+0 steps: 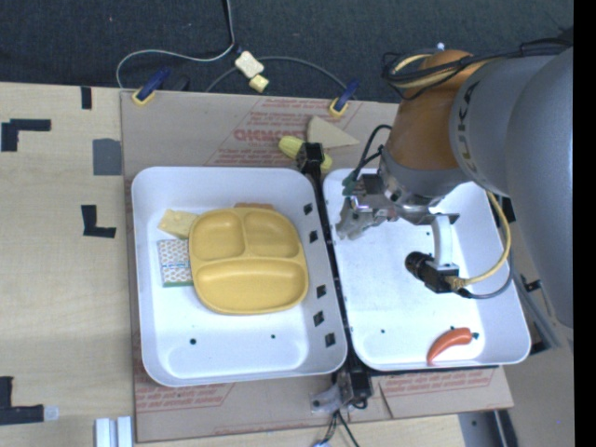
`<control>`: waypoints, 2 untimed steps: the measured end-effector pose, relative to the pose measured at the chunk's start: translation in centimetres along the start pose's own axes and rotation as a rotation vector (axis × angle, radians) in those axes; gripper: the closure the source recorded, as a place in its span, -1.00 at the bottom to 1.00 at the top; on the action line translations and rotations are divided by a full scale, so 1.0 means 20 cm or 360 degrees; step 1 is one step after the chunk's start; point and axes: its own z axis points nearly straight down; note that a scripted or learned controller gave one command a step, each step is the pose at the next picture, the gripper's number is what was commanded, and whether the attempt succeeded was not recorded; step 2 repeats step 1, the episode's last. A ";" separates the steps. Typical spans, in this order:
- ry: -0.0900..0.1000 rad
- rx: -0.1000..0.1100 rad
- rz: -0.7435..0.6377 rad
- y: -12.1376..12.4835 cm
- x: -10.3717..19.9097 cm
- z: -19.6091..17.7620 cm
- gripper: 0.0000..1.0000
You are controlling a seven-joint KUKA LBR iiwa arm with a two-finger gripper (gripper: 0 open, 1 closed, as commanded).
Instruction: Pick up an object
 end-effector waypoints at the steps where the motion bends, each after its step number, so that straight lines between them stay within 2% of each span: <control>1: -0.0002 -0.0005 0.0007 0.00 -0.02 -0.01 -1.00; 2: -0.0002 -0.0005 0.0007 0.00 -0.02 -0.01 -1.00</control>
